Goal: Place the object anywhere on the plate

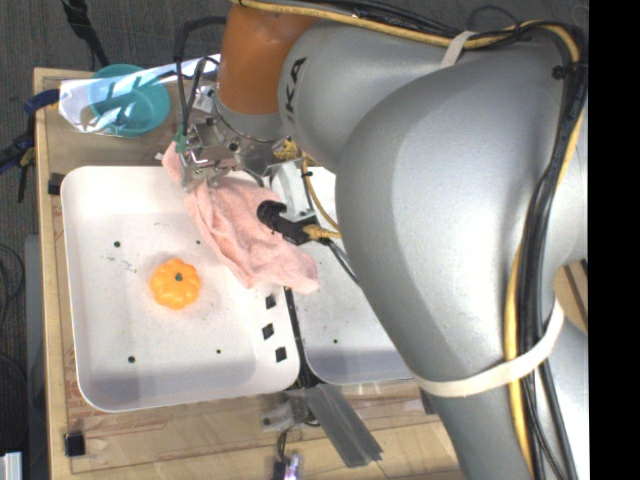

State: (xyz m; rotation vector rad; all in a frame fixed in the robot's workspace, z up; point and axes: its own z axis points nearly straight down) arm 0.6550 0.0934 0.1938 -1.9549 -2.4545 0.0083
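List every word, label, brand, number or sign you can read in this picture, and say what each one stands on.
"KA": dark letters on the grey casing of the arm, just below its orange band; the start of the word is cut off by the curve of the casing.
No readable text on the pink cloth, the orange pumpkin-shaped toy, the left bin or the teal object behind it.

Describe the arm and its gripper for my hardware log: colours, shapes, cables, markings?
The arm is bulky, rounded and glossy grey, with an orange band above the wrist and part of dark lettering beside it. Black and yellow cables run along its top, held by pale straps. The gripper is a small metallic assembly with wiring.
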